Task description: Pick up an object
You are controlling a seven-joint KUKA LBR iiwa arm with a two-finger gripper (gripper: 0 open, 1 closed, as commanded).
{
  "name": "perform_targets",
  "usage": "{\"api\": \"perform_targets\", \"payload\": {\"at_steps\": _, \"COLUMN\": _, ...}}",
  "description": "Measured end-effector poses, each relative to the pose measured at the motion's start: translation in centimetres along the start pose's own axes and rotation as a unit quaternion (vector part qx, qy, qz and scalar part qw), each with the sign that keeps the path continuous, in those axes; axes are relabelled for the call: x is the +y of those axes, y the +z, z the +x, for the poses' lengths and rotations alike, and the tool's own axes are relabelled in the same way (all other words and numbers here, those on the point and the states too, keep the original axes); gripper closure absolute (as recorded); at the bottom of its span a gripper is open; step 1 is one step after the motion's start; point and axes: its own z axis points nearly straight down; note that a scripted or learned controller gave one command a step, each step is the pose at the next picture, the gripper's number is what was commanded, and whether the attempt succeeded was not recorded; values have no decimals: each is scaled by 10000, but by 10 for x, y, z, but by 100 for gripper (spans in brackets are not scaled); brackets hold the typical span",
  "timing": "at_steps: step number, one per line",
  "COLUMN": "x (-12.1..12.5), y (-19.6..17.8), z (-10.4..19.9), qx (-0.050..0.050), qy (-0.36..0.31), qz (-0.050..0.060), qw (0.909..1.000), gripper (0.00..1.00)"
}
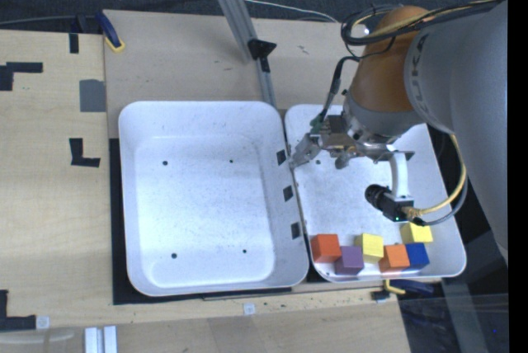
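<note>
Arm: we see it (462,71) reach in from the right, its orange band (388,79) above the far part of the right bin.
Gripper: we place it (318,147) over the far left part of the right bin, just beside the wall shared with the left bin. Whether it is spread or closed, and whether it has hold of anything, we cannot tell; the wrist hides it.
Right bin: we see it (346,199) bearing all the blocks along its near edge, well apart from the gripper.
Blocks: we count an orange block (326,247) at near left, a purple block (352,259) just right of it, and a yellow block (372,245) next. Further right sit a second orange block (396,257), a blue block (417,256) touching it, and a second yellow block (418,233) just beyond those.
Left bin: we see it (202,195) beside the right bin, white with dark specks.
Pole: we see it (235,9) slanting from the far side down to the gap between the bins.
</note>
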Motion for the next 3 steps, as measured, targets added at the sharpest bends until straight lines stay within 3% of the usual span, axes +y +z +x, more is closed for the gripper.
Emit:
{"api": "perform_targets", "payload": {"at_steps": 2, "x": 16, "y": 0, "z": 95, "qx": -1, "qy": 0, "qz": 2, "qw": 10000, "gripper": 0}}
{"api": "perform_targets", "payload": {"at_steps": 3, "x": 11, "y": 0, "z": 109, "qx": -15, "qy": 25, "qz": 10, "qw": 10000, "gripper": 0}}
